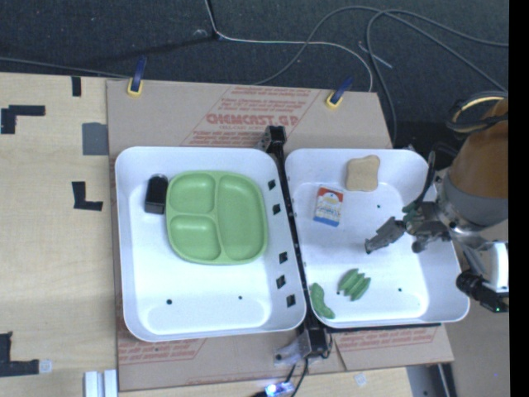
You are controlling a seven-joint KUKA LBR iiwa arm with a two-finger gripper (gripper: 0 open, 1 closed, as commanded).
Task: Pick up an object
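a green pea pod [354, 284] lies in the right bin [413, 304], with a small white carton [328, 206] and tan slice [362, 173] farther back. the tool [388, 238] hovers over that bin, fingers spread, grasping nothing.

I see a robot lab bench: two white bins [132, 222] on cardboard sheet [248, 114], clamps [135, 83], loose cables [331, 31], tape marks [83, 197].

The arm [483, 184] is grey with an orange band, ending in a dark metal hand [395, 236].
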